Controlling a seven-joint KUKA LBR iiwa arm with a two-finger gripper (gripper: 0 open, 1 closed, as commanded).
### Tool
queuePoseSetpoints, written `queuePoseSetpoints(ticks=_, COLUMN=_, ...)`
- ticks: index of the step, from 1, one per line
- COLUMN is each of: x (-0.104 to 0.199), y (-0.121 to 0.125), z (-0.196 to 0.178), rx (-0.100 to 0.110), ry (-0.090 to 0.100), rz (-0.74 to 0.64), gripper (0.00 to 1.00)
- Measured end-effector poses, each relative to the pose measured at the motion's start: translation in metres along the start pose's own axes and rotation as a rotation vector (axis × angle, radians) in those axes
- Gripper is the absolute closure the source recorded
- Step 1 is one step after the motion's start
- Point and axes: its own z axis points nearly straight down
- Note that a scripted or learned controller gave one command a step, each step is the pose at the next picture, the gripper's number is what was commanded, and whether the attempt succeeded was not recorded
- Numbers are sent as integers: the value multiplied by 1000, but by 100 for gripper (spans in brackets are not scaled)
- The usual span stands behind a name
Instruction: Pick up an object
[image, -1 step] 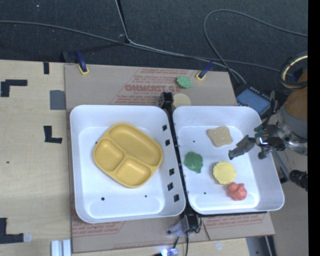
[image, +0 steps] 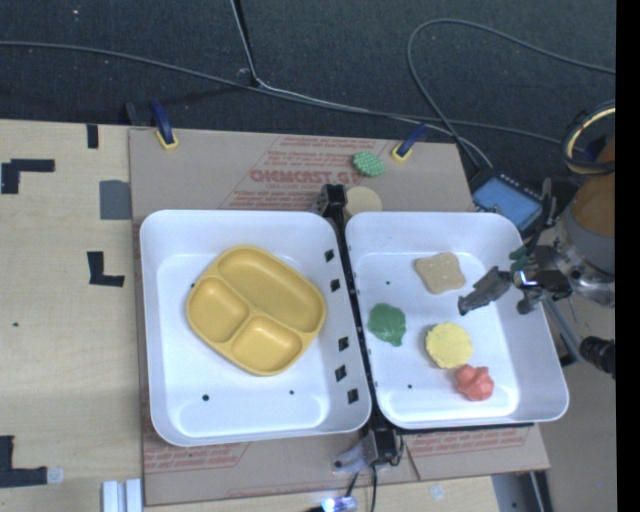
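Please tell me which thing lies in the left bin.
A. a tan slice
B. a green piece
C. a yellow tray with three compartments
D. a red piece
C: the yellow tray with three compartments lies in the left bin, while the green piece, the tan slice and the red piece all lie in the right bin.

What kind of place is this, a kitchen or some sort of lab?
Most likely a robot test bench, not a kitchen: two white bins clamped to cardboard, toy food like the green piece, loose cables and a robot gripper reaching in.
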Motion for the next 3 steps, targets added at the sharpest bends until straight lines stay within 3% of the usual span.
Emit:
queuePoseSetpoints(ticks=2, x=-17, y=4, z=116, rx=5, ry=1, rz=1, gripper=0)
queuePoseSetpoints(ticks=3, x=-9, y=-2, z=164, rx=4, ry=2, rz=0, gripper=0)
